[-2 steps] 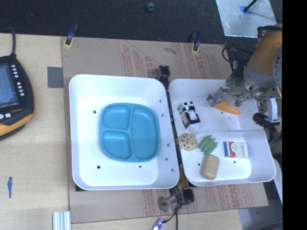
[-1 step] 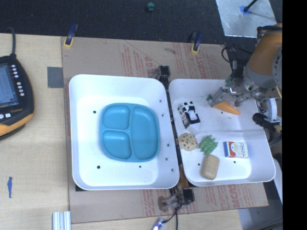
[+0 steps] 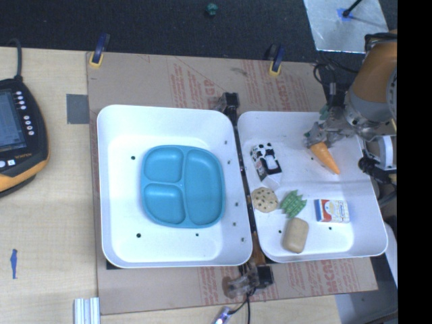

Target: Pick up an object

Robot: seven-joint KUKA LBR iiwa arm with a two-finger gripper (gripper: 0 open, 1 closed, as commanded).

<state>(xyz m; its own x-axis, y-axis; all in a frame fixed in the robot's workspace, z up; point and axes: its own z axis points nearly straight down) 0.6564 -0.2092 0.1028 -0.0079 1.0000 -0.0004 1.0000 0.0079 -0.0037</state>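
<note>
Two shallow white bins sit side by side on the desk; the left bin (image 3: 115, 241) holds one thing, a blue divided plate (image 3: 182, 185) with three compartments, lying near its middle. The right bin (image 3: 364, 245) holds six small things: one orange carrot (image 3: 325, 156) near its far right corner; one black-and-white piece (image 3: 266, 160) by its left wall; one round cookie (image 3: 264, 199) just below that, close to the left wall; one green leafy piece (image 3: 293, 203) just beside the cookie; one tan oblong piece (image 3: 295, 235) near the front edge; one small white carton (image 3: 331, 210) with red and blue print toward the right side.

The arm comes in at the right bin's far right corner; the pincer (image 3: 322, 136) sits low over the carrot's upper end, touching or nearly so; whether it is apart or together I cannot tell.

On the desk's left edge rests one orange-and-black handheld pendant (image 3: 17, 137); two blue-and-yellow clamps (image 3: 100, 50) grip the far edge of the brown board under the bins.
</note>
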